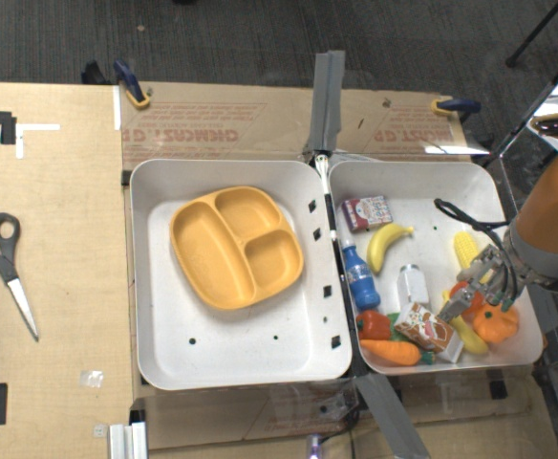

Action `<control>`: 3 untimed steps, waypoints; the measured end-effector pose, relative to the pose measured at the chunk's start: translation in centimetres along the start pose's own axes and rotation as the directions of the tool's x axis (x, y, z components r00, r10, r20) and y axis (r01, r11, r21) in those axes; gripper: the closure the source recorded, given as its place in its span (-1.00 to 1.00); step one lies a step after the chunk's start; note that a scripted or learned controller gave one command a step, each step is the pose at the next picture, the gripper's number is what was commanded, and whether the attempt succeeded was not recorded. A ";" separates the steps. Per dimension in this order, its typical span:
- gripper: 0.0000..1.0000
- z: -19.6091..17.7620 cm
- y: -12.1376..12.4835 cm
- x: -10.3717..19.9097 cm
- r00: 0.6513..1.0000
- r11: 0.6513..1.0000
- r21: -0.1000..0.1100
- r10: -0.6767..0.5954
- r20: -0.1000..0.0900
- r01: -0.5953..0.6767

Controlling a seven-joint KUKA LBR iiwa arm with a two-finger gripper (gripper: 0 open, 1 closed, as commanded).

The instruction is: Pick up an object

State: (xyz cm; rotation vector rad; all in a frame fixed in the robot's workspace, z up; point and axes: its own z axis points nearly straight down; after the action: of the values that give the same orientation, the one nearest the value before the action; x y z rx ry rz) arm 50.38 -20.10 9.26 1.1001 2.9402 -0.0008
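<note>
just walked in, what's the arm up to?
The gripper is down in the right bin, at the toy pile in its near right corner, by an orange pepper and a small carton. I can't see anything between its fingers. The banana and blue bottle lie apart. The left bin holds the yellow divided plate.

Grey arm [532,256] with broad orange band [556,199] above wrist, band blurred at frame edge. Black cable [465,213] looping off wrist in thin curve. Gripper [480,290] small, grey metal with dark parts, mechanical linkage look, thin fingers; detail too fine to resolve. No readable markings or screws at this resolution.
</note>
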 end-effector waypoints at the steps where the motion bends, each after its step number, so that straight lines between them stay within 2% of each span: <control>1: 1.00 -1.0 0.2 -0.1 1.000 1.000 -0.003 -0.001 0.003 0.001; 2: 1.00 -14.3 5.1 3.6 0.996 0.996 -0.001 -0.090 0.001 0.090; 3: 1.00 -15.7 10.3 6.0 0.988 0.988 -0.001 -0.154 0.000 0.154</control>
State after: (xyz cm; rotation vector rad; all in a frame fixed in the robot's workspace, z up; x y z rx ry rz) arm 52.65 -8.37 24.96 0.8693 3.0167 -0.0001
